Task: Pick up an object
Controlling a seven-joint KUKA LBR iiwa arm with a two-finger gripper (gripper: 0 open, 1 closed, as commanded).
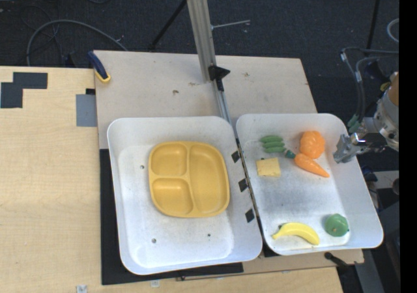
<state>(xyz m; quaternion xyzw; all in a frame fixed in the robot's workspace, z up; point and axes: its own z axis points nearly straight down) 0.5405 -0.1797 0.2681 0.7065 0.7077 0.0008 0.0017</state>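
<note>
1. Two white bins sit side by side on the bench. The left bin has a yellow divided plate lying flat in it, three compartments, nothing on it.
2. The right bin is where all the pickable stuff is. Taking the bin's centre as the clock:
   - green pea pod thing at about 11 o'clock
   - orange round fruit at about 1 o'clock
   - carrot just below that fruit, touching or nearly touching it, tip pointing toward 4 o'clock
   - pale yellow block, cheese maybe, at about 10 o'clock, just under the pea pod
   - banana at 6 o'clock, lying flat near the bin's front wall
   - green apple-looking thing at about 4 o'clock, just beside the banana's right end
3. The gripper is over the right bin's 3 o'clock edge, near the carrot but apart from it. Honestly can't tell how the hand is set, it's too small and grey-on-grey. No object is visibly in it.
4. A metal post stands at 12 o'clock behind the bins.
</note>
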